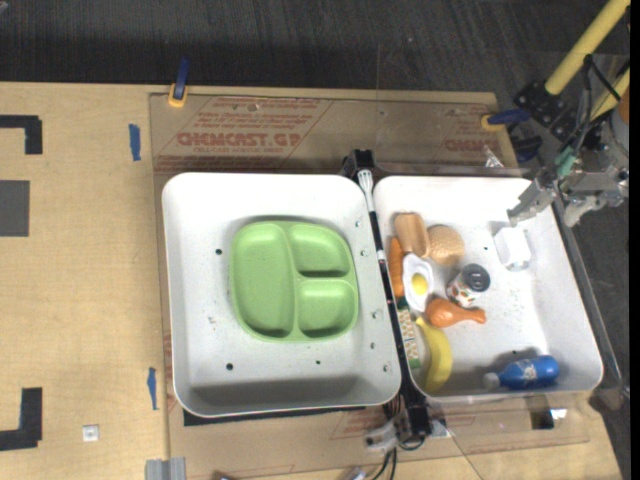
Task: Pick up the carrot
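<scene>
The carrot (396, 266) is a thin orange stick lying along the left wall of the right bin (560, 268), between that wall and a tan hot dog bun (410, 234). A fried egg (417, 281) overlaps its near end. My gripper (527, 206) hangs over the far right corner of the right bin, well to the right of the carrot and apart from it. It is small and partly blurred in this view, and nothing is seen in it.
The right bin also holds a bread roll (446, 241), a small can (475, 278), a clear cup (513, 248), an orange drumstick (455, 314), a banana (436, 353) and a blue bottle (528, 371). A green divided plate (294, 278) lies in the left bin (190, 268).
</scene>
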`<state>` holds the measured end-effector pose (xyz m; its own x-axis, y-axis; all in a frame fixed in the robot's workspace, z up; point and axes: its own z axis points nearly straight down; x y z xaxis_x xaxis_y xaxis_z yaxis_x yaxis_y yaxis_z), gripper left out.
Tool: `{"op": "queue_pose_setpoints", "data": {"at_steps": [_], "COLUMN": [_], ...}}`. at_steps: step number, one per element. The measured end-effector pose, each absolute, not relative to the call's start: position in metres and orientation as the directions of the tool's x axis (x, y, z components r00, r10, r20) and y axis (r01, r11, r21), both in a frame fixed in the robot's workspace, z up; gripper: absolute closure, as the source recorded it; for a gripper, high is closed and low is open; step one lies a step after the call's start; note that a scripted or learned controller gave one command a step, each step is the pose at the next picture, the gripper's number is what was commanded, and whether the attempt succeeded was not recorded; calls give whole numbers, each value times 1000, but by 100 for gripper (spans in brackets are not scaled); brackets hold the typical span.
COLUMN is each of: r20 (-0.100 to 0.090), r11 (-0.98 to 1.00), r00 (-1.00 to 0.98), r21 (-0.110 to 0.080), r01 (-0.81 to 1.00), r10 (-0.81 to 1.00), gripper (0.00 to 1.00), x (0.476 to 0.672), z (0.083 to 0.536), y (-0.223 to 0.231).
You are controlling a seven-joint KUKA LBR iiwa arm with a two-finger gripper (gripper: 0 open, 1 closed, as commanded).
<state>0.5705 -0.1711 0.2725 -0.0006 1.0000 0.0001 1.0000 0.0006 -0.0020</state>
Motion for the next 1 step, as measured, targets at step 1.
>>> {"op": "queue_pose_setpoints", "data": {"at_steps": [1], "r20": [6], "r11": [257], "r00": [-257], "r21": [-9], "r01": [966], "r10": [966], "gripper": [0], "x": [575], "z": [116], "y": [-124]}}
